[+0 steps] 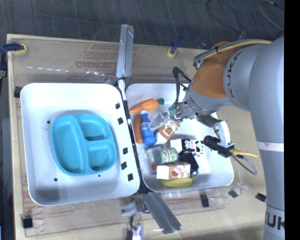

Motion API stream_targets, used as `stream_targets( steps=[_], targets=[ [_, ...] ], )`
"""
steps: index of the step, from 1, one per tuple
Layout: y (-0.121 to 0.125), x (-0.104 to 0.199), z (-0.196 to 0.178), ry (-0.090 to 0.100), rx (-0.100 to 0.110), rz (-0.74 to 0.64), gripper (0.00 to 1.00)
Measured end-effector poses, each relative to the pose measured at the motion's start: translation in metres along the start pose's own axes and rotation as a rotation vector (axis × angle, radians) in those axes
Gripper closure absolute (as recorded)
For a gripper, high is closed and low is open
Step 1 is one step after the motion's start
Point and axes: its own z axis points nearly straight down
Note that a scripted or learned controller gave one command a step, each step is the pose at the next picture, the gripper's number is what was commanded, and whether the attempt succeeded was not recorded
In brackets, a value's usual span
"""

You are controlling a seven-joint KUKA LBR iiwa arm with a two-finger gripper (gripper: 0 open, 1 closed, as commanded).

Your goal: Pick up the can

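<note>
Hovering above the can (pixel 164 155), the gripper (pixel 169 118), its state unclear to me, risks grabbing the crowding blue bottle (pixel 146 130) instead.

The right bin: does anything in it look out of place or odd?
Nothing looks spilled or broken. The right bin is crowded, though: the can lies on its side, pressed among a blue bottle, a carrot, a small carton and a banana. The blue tray sits alone in the left bin.

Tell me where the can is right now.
The can lies in the right bin, toward its near edge, just below the blue bottle and above a small carton.
</note>
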Motion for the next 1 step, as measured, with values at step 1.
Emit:
stream_targets(
  steps=[1],
  targets=[
    [0.0247,0.0484,0.0249,-0.005,-0.008,0.332,0.00]
  ],
)
